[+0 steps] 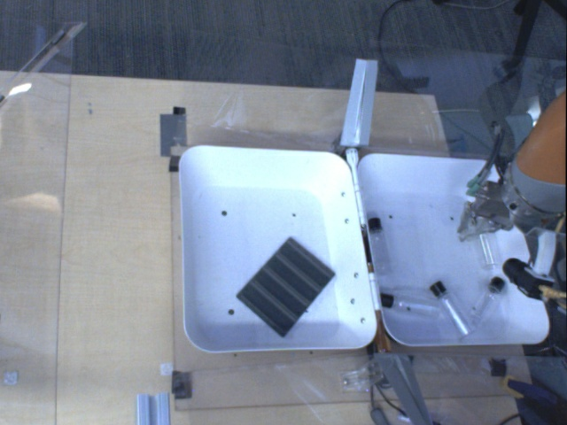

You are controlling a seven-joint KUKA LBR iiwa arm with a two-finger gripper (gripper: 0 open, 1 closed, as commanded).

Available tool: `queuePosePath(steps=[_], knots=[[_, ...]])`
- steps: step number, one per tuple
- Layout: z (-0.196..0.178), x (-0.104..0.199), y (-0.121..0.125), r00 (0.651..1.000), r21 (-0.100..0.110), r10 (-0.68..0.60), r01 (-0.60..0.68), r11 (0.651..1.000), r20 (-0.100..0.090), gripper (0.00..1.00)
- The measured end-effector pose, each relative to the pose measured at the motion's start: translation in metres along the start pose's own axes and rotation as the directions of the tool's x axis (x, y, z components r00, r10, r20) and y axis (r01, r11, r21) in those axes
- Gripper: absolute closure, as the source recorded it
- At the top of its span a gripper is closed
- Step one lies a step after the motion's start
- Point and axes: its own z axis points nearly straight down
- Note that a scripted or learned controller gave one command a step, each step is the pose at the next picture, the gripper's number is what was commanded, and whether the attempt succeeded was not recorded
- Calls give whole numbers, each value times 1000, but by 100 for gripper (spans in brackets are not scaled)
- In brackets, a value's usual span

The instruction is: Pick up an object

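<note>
A black ribbed rectangular pad (286,286) lies tilted in the left bin (204,237), toward its front. The right bin (416,193) holds several small clear tubes with black caps: one near the front left (409,305), one beside it (450,310), and one further right (487,296). A lone small black cap (374,225) lies by the bin's left wall. Another clear tube (487,251) lies just below my gripper (480,223), which hangs over the right side of the right bin. I see nothing held in it.
A metal bar (360,103) stands up behind the seam between the two bins. The wooden bench (89,237) stretches to the left. The grey and orange arm (540,162) comes in over the right bin's right edge.
</note>
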Motion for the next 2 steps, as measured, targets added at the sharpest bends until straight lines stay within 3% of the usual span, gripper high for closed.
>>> queuePosePath(steps=[1, 2], knots=[[-11, 2, 2, 1000, -5, -7, 7, 1000, 0, 100], [-36, 45, -12, 999, 1, 45, -45, 999, -1, 100]])
